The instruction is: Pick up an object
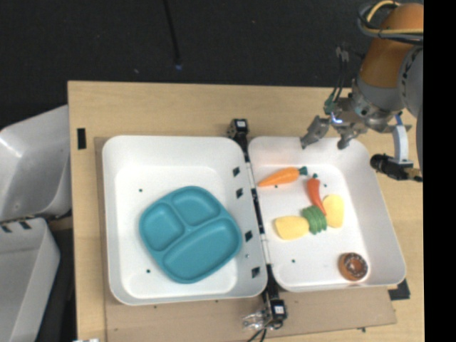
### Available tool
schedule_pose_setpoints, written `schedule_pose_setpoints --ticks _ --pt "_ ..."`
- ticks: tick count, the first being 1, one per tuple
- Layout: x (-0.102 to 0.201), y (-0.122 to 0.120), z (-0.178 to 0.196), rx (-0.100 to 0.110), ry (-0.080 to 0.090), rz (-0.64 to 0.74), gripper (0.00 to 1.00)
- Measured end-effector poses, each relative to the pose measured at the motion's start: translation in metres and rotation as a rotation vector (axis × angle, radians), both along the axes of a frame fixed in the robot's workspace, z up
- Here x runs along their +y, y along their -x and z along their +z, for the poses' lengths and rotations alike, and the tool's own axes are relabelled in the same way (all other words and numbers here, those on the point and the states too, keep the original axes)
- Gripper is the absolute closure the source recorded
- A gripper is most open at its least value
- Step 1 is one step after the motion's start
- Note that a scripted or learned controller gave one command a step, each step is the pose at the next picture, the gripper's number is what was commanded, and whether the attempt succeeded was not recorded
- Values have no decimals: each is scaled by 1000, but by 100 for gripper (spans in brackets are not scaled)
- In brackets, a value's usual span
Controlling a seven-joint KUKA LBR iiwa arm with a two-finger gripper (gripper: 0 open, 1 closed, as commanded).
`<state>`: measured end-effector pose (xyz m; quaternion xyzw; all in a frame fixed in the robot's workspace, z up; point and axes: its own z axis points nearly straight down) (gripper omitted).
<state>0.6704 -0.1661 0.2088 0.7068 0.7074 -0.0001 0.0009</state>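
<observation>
My gripper hovers open over the far edge of the right bin, with nothing between its fingers. Below it in that bin lie an orange carrot, a small red-orange carrot, a green leafy piece, a yellow piece, another yellow piece and a brown donut. The carrot is the closest to the gripper, a little to its lower left.
The left bin holds a blue divided plate. A black clip sits at the far end of the seam between the bins. The wooden bench surrounds both bins.
</observation>
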Motion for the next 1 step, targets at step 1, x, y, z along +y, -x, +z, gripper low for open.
schedule_pose_setpoints --ticks 1 --pt "-2 -2 -62 4 0 0 0"
